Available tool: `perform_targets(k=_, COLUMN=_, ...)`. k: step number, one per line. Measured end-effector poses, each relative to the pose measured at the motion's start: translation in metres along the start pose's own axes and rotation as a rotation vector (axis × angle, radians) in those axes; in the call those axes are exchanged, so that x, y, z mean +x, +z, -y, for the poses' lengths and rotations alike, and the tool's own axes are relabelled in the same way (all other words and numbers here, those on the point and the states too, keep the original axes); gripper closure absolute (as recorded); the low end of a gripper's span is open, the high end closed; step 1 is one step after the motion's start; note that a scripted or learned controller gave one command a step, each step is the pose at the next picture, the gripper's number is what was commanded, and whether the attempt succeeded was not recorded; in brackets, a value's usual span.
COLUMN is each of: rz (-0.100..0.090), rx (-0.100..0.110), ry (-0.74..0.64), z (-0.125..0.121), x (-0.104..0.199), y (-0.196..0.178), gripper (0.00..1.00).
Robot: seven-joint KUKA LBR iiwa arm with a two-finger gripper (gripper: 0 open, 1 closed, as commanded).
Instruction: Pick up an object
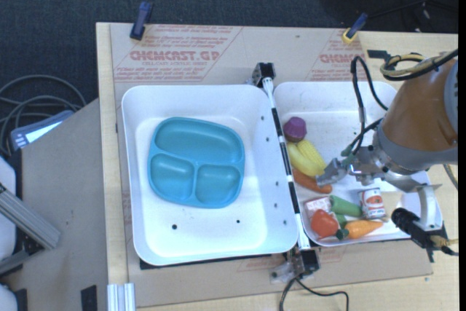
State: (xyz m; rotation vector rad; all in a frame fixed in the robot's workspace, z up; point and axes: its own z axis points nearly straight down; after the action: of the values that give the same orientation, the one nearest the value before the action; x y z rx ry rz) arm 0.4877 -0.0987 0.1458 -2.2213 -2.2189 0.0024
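Toys crowd the right bin (320, 92): corn (307, 156), a carrot (312, 183), a purple ball (295, 129). Our pincer (333, 171) hangs beside the corn; we cannot tell how it is set. We should descend squarely over one item, avoiding neighbours.

Both white bins (138, 156) looked like smooth moulded plastic with a soft sheen. The blue divided tray (196, 160) was plastic too, evenly glossy. The toy foods appeared to be shiny plastic: a purple round piece (295, 128), a yellow corn cob (309, 157), a green pepper (346, 207), an orange carrot (362, 229). The small can (373, 204) carried a printed label. The bench sheet (182, 54) was matt, flat board, printed in red. The arm's orange band (426, 109) had a smooth satin finish; the gripper (341, 167) looked like dull grey metal.
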Motion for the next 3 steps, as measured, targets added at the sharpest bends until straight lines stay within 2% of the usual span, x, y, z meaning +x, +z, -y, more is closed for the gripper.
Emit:
perform_targets(k=1, rz=0.000, rx=-0.002, ry=-0.001, z=-0.013, x=0.003, y=0.061, gripper=0.00)
perform_targets(k=2, rz=0.000, rx=-0.003, ry=-0.002, z=-0.074, x=0.003, y=0.061, gripper=0.00)
perform_targets(k=3, rz=0.001, rx=-0.003, ry=-0.002, z=-0.120, x=-0.003, y=0.061, gripper=0.00)
